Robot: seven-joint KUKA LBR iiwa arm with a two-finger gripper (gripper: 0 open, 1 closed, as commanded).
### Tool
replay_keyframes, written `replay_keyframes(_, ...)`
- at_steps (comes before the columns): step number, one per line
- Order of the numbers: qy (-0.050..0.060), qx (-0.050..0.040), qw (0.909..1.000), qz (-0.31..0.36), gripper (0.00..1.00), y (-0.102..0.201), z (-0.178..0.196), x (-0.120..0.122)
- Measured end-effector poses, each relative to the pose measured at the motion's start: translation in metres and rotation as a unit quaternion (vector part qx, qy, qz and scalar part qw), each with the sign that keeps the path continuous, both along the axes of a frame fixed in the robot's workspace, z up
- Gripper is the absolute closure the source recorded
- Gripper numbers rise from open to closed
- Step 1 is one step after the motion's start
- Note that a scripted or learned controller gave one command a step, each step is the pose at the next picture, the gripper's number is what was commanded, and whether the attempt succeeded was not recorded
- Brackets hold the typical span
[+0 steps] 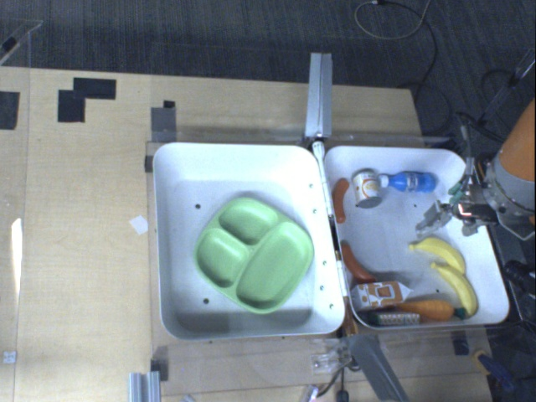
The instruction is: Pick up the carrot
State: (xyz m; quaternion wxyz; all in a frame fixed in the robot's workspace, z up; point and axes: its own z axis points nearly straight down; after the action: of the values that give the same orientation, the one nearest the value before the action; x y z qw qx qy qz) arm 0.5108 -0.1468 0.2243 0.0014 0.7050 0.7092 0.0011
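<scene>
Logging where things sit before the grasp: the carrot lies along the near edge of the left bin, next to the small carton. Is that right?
Not quite: the camera view shows the carrot along the near edge of the right bin, next to the small carton. The left bin holds the green tray.

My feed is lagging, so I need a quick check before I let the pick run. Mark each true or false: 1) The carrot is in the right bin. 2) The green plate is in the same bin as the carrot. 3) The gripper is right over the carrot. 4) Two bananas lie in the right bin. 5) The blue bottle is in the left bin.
1) True: the carrot lies along the near edge of the right bin.
2) False: the green plate sits alone in the left bin.
3) False: the gripper hangs farther back, beyond the bananas.
4) True.
5) False: the blue bottle lies in the right bin, beside a can.
</scene>
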Motion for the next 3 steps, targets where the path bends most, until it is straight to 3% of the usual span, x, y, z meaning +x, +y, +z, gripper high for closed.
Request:
replay_keyframes(1,0.0,0.0,0.9979,0.065,0.0,-0.002,-0.07,0.014)
replay_keyframes(2,-0.006,-0.0014,0.9989,0.048,0.0,0.045,-0.134,-0.019)
replay_keyframes(3,-0.001,-0.0014,0.9692,0.246,0.0,0.008,-0.062,0.014)
